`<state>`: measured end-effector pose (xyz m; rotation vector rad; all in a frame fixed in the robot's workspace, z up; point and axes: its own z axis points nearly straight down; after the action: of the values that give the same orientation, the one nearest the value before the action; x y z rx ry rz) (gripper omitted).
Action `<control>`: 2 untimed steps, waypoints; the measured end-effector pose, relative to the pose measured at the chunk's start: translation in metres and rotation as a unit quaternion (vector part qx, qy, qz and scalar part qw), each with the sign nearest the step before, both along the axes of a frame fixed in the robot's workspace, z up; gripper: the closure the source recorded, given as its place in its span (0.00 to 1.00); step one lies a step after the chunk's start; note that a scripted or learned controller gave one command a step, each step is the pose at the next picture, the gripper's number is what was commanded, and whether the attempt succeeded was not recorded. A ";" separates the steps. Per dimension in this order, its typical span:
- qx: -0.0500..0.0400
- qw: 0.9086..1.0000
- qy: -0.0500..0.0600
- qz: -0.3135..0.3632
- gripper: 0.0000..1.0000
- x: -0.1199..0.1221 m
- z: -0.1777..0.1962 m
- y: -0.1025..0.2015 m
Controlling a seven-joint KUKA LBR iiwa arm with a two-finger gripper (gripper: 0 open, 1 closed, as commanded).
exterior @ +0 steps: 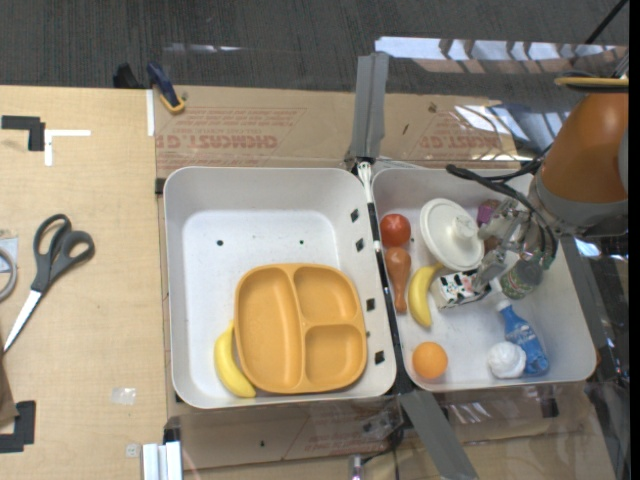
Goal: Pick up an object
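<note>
The right bin [578, 328] holds several objects: a red ball-like fruit [395, 229], an orange carrot-shaped piece [399, 268], a yellow banana [420, 296], a white round lid [450, 233], an orange [430, 360], a blue bottle with a white cap [520, 345] and a small black-and-white patterned item [455, 288]. My gripper [490, 271] is low over the middle of this bin, right beside the black-and-white item and just right of the white lid. A clear cup [522, 279] sits next to the gripper on its right.
The left bin [200, 238] carries a yellow divided plate [300, 326] with a second banana [230, 364] tucked at its lower left. Scissors [48, 263] lie on the wooden bench at far left. The arm's orange band [592, 143] hangs over the right bin's back right corner.
</note>
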<state>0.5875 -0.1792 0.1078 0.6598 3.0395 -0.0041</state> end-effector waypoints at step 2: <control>0.005 0.996 -0.001 -0.085 0.00 0.009 -0.001 0.049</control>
<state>0.5964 -0.1304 0.1071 0.9173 2.9723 0.0079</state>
